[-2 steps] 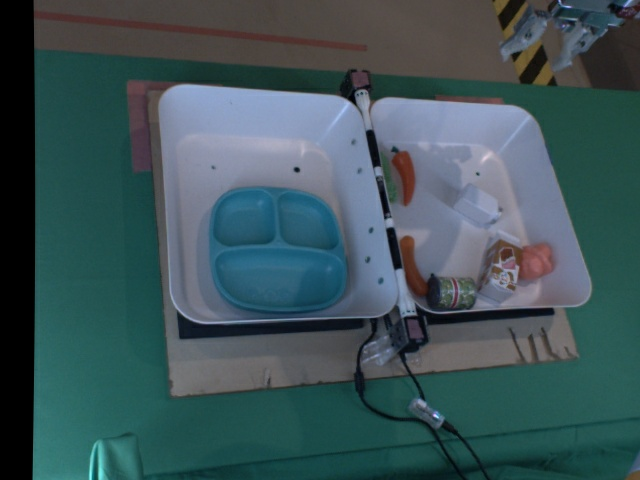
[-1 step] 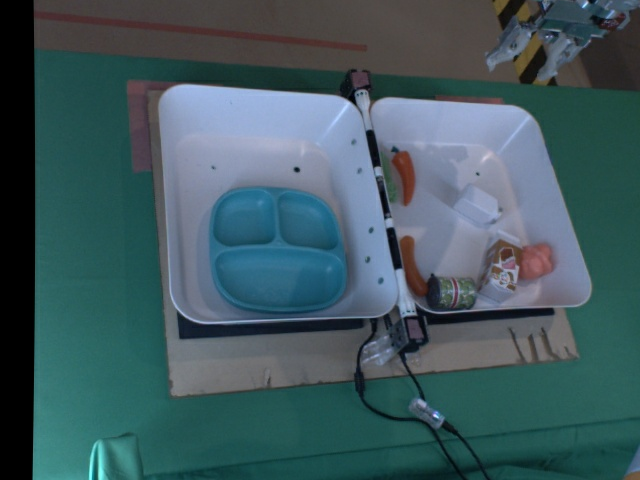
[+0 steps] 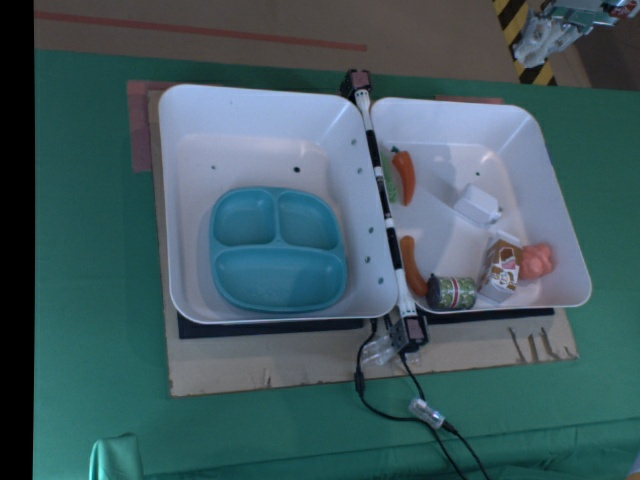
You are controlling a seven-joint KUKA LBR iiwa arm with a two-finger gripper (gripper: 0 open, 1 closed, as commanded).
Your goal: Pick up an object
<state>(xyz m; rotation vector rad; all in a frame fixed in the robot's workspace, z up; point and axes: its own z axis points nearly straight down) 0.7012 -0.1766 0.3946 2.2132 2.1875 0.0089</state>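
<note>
The right bin (image 3: 540, 153) holds several small objects. An orange carrot (image 3: 404, 177) with a green top lies by the divider. A white block (image 3: 477, 205) sits near the middle. Along the front wall are an orange sausage-shaped piece (image 3: 410, 265), a dark green can (image 3: 452, 292) on its side, a small brown and white carton (image 3: 502, 269) and a pink-orange toy (image 3: 539, 260). My gripper (image 3: 560, 23) is at the far top right corner, beyond the bench and well away from both bins, with nothing seen in it.
The left bin (image 3: 250, 128) holds a teal divided plate (image 3: 277, 249). A black and white divider rail (image 3: 378, 183) runs between the bins. Cables (image 3: 420, 408) trail over the cardboard and green cloth in front. Yellow-black hazard tape (image 3: 510, 8) marks the floor behind.
</note>
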